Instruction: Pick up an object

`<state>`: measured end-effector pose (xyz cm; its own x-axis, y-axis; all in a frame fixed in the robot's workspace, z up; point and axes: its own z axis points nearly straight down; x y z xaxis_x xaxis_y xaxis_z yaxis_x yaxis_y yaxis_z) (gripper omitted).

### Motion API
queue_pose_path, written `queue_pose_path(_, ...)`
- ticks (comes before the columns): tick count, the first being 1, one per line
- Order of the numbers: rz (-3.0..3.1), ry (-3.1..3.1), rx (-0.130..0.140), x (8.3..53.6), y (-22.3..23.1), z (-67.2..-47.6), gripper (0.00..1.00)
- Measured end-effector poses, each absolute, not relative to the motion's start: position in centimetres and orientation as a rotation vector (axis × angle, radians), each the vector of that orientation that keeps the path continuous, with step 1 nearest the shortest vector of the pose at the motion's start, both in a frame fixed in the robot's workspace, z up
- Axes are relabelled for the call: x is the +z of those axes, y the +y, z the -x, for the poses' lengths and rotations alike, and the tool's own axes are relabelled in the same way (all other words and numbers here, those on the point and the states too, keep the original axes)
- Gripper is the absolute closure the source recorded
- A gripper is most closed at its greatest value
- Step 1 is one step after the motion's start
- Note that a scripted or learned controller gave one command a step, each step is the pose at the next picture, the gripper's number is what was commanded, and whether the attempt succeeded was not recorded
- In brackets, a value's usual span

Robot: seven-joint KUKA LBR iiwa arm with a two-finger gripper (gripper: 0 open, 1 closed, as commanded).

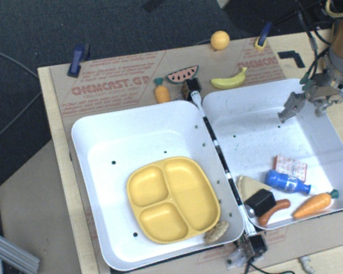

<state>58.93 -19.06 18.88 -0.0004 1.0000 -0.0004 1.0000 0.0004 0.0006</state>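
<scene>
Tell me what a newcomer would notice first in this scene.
Probably the yellow divided plate, big and bright in the left bin. Next, the cluster in the right bin's near corner: a carrot, a blue bottle and a black block. The claw hovers over that bin's far right side.

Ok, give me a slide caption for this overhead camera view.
Claw over the right bin, above bottle and carrot; yellow tray in the left bin.
</scene>
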Motion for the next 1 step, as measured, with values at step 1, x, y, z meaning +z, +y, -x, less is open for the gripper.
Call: queue_pose_path(1, -2.223, 2.224, -0.002, 13.31, -14.0, -51.7, 0.0)
